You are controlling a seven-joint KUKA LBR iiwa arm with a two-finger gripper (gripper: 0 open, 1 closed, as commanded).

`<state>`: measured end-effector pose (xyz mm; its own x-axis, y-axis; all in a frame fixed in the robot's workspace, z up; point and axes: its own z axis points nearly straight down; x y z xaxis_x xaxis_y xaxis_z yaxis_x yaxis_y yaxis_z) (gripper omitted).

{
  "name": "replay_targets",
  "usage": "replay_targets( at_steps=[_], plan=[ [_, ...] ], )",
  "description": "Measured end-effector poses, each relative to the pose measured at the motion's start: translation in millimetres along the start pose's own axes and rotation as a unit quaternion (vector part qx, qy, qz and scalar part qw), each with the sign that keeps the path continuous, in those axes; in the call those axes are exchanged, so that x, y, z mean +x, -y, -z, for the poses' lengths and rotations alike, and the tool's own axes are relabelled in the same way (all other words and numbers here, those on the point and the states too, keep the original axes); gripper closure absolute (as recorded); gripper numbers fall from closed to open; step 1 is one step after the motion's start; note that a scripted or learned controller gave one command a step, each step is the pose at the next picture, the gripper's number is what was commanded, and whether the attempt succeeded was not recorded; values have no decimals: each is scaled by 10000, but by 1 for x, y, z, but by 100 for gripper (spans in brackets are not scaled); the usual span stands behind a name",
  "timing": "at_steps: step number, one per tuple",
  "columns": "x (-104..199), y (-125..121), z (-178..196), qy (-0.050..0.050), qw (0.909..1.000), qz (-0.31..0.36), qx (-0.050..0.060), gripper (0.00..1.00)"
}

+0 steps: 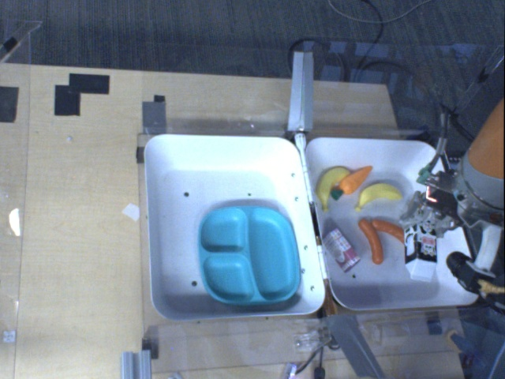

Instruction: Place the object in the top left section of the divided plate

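Blue plastic divided plate [249, 254] sits in the left bin [170, 212], all its sections bare; its top left section is the small one at the upper left of the plate. Right bin [394, 294] holds the clutter: two yellow banana-like pieces [331, 183] [379, 193], an orange carrot [355, 178] lying against the first, two reddish sausages [379, 235] side by side, a small wrapped packet [341, 248] near the divider, and a white carton [422, 253] at the right. The gripper [430, 208] hangs over the right side of that bin, just above the carton, with the arm [485, 160] behind it. Jaw state cannot be told; the mechanism is a blur of metal and cable. Nothing visibly held. Which object is meant is not clear; all candidates are still in the right bin. Risks, as judged: items lie close, so a descent may nudge a neighbour or pinch two at once; rounded fruit and sausages may roll out of a grasp; the carton may tip. On transfer, a drop short of the plate, or into the larger neighbouring section, is likely if release is off.
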<state>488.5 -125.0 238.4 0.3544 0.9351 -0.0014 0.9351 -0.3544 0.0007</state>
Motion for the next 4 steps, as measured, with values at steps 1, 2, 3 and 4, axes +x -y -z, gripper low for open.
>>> replay_targets(
  at_steps=[1,2,3,4],
  plan=[
    [28,12,-76,-8,9976,694,10,100],
    [55,4,-34,-5,9952,983,1,100],
    [106,4,-57,-4,9904,1381,13,100],
    [98,-110,-56,-3,9840,1780,-5,100]
  ],
)
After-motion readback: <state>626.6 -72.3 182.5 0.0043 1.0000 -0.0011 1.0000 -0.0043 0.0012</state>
